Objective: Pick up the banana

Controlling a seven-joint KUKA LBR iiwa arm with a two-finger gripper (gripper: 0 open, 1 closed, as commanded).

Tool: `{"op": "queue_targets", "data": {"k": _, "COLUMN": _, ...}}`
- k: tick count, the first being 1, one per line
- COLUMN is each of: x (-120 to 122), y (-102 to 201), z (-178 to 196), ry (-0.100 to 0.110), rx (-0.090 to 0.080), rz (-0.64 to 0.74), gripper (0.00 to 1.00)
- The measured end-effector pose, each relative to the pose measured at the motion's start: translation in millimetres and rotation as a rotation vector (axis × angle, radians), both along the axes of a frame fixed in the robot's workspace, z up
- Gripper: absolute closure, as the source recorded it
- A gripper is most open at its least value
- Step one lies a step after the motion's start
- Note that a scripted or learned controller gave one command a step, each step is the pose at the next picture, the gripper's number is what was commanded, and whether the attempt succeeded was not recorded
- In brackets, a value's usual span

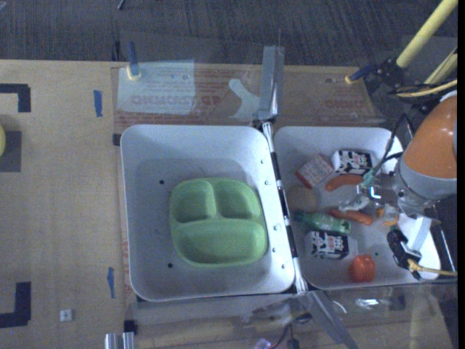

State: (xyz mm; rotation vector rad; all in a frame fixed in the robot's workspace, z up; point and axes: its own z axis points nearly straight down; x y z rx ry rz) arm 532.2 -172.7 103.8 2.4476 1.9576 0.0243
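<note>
My gripper (375, 193) hangs low over the right part of the right bin (290, 145), below the arm's orange band (434, 147). It sits just right of an orange sausage-shaped item (341, 184) and above an orange carrot-like piece (353, 216). A small yellow-orange patch (393, 222) peeks out under the wrist; I cannot tell what it is. The wrist hides the bin floor beneath it.
The right bin also holds a red-and-white box (314, 170), two black-and-white cartons (352, 161) (327, 244), a green bottle (323, 222) and a red fruit (362, 267). A green divided tray (216, 220) lies in the left bin (138, 195). Cables hang at the right.
</note>
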Motion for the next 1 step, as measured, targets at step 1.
{"op": "queue_targets", "data": {"k": 1, "x": -14.1, "y": 47.2, "z": -9.7, "ry": -0.006, "rx": -0.002, "rz": -0.325, "gripper": 0.00}}
